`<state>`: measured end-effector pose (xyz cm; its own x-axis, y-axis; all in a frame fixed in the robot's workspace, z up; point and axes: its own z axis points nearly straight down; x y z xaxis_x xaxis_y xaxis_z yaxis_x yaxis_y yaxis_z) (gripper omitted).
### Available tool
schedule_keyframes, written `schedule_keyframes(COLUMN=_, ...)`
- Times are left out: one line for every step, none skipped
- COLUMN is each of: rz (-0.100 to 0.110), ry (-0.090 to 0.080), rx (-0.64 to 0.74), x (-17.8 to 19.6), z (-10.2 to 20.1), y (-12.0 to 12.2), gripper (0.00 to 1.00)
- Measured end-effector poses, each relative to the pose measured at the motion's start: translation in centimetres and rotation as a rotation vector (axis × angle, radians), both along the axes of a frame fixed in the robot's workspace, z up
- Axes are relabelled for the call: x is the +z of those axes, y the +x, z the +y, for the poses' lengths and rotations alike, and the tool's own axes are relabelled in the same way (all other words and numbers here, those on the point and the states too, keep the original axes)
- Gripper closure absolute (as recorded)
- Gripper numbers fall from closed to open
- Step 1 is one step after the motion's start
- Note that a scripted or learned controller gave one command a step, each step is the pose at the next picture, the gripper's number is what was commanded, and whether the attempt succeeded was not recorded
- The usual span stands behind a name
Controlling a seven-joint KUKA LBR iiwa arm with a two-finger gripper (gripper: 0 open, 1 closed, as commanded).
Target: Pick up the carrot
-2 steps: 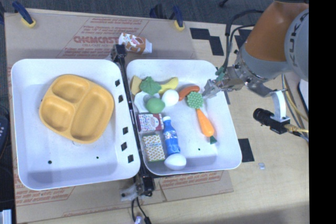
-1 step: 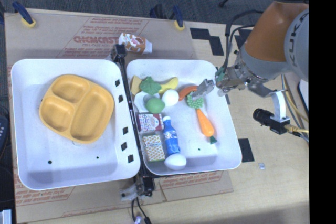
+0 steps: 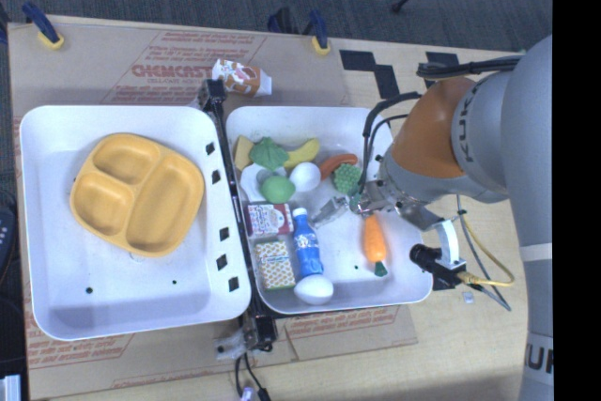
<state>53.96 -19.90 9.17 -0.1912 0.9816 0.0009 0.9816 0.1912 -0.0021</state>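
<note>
The carrot is orange with a green stub at its near end and lies lengthwise on the floor of the right bin, toward its right side. My gripper hangs from the grey and orange wrist right over the carrot's far tip, low in the bin. The wrist covers the gripper's jaws, so how they stand is hidden, as is whether it touches the carrot.
Left of the carrot lie a blue bottle, a white egg, a cracker box and a milk carton. Green toy vegetables and a banana crowd the far end. A yellow divided plate sits in the left bin.
</note>
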Motion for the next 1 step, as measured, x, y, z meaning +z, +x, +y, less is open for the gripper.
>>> schedule_keyframes(rz=0.002, ry=0.000, rx=0.004, x=0.98, z=0.02, y=0.01, gripper=1.00)
